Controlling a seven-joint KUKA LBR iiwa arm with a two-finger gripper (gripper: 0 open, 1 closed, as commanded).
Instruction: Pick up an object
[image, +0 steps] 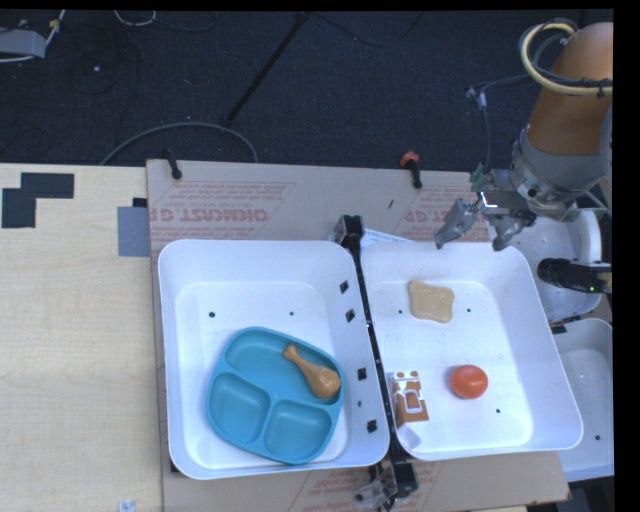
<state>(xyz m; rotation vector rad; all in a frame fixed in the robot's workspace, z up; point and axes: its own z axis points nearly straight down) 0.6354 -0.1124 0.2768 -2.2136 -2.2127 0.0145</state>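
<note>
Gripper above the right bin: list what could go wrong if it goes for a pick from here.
1. The gripper hovers over the right bin's far rim, off to the side of every object, so a straight descent could strike the rim.
2. The tomato is round and may roll away from closing fingers.
3. The beige slice lies flat on the bin floor, so the fingers may slide over it and close on nothing.

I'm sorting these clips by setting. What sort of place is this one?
Probably a robotics lab test bench, not a kitchen. Two shallow white plastic bins sit clamped on a cardboard sheet, cables trail over dark carpet, and the food is toy: a tan drumstick on a blue divided tray.
</note>
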